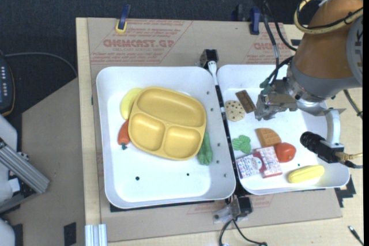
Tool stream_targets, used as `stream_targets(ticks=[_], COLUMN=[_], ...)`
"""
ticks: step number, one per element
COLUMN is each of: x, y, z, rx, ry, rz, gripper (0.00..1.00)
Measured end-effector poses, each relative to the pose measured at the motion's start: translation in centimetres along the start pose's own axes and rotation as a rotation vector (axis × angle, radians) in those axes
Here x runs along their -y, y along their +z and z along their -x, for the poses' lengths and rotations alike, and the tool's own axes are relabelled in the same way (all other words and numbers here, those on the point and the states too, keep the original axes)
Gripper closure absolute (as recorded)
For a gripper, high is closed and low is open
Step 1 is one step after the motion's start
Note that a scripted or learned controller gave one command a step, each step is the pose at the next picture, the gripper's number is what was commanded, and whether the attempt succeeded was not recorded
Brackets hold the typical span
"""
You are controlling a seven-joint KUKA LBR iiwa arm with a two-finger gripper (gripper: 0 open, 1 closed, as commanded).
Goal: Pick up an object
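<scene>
Camera view puts my gripper (264, 111) over the right bin (253, 73), nothing between its fingers; whether they are spread I cannot tell. Nearest candidate, the toast slice (268, 136), lies just nearward of it, beside the tomato (285, 151).

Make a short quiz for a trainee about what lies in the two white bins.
1. True or false: the yellow three-compartment plastic tray lies in the left white bin.
2. Which item lies nearest the pincer: A, the round speckled cookie; B, the brown rectangular bar; C, the red tomato toy?
3. What colour is the oblong toy at the near edge of the right white bin?

Key: 1 true; 2 B; 3 yellow.
</scene>
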State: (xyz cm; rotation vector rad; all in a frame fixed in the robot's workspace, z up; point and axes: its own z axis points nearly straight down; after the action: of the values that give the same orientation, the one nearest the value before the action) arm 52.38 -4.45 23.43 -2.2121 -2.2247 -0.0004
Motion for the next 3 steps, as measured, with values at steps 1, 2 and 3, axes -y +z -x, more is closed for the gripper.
stream_targets(ticks=[1, 2, 3], x=[2.6, 3.9, 3.9], y=[-0.3, 0.4, 1.3], z=[-4.3, -5.5, -5.3], rx=[0.001, 0.002, 0.003], ry=[0.001, 0.005, 0.007], rz=[0.0, 0.0, -0.001], gripper=[1.0, 1.0, 1.0])
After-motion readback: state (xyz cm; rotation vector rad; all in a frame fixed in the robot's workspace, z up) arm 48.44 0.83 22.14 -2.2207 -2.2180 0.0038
